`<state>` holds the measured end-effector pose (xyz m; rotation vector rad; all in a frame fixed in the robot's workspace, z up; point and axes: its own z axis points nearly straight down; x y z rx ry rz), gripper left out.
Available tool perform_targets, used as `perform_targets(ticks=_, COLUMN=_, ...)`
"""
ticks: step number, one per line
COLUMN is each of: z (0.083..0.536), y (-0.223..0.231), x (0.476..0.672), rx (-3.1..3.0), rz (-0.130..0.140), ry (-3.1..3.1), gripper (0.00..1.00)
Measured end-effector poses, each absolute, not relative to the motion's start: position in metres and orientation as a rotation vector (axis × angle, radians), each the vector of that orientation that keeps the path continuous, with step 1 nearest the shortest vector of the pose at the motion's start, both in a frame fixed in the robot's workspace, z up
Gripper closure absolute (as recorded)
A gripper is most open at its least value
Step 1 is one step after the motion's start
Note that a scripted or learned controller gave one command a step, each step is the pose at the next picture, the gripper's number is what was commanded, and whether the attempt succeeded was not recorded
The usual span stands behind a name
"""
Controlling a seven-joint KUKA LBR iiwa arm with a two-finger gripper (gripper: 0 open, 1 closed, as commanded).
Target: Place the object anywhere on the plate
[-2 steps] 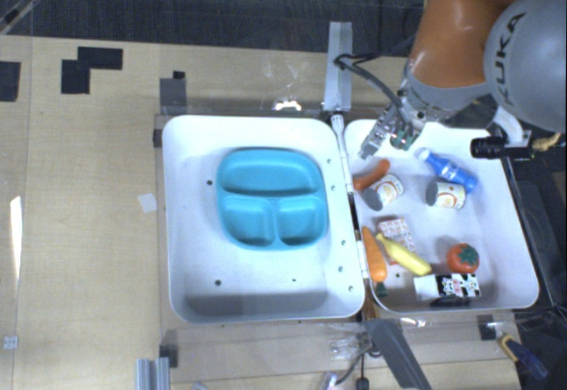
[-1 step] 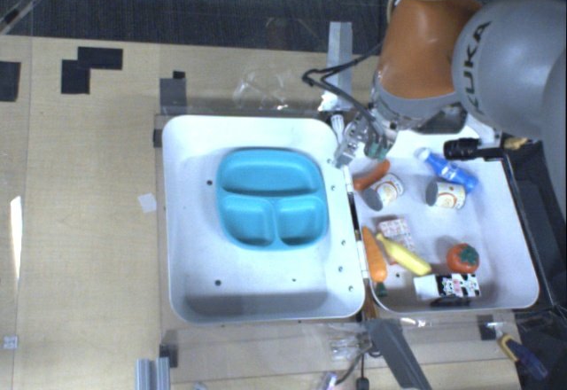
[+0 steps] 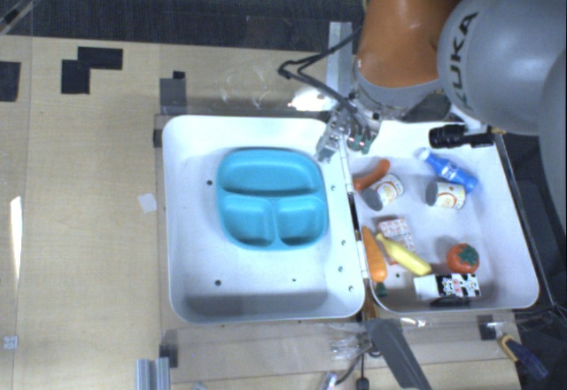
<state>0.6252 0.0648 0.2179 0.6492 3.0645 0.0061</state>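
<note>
A blue plate [image 3: 270,198] with three compartments lies in the middle of the left white bin [image 3: 190,229]. My gripper [image 3: 347,136] hangs over the back end of the divider between the two bins, just right of the plate's far right corner. Something small and greenish shows at its tip, too small to identify. The loose objects lie in the right bin [image 3: 514,246]: a red sausage [image 3: 372,173], a small can [image 3: 387,191], a blue bottle [image 3: 449,169], a yellow banana [image 3: 406,255] and an orange carrot [image 3: 376,257].
The right bin also holds a second small can [image 3: 447,195], a pink packet [image 3: 392,227], a red tomato-like fruit [image 3: 462,257] and a black-and-white box [image 3: 456,287]. The grey arm with its orange band [image 3: 403,25] looms over the back right.
</note>
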Motion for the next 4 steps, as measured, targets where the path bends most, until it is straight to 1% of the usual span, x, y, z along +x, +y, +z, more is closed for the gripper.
perform_targets(ticks=1, z=0.218, y=0.065, x=0.625, rx=0.651, rz=0.006, ry=3.065, gripper=0.00)
perform_targets(ticks=2, z=0.231, y=0.066, x=0.627, rx=0.645, rz=0.013, ry=3.057, gripper=1.00)
perform_targets(ticks=3, z=0.230, y=0.066, x=0.627, rx=0.645, rz=0.013, ry=3.057, gripper=0.00)
perform_targets(ticks=4, z=0.243, y=0.067, x=0.629, rx=0.641, rz=0.020, ry=3.049, gripper=1.00)
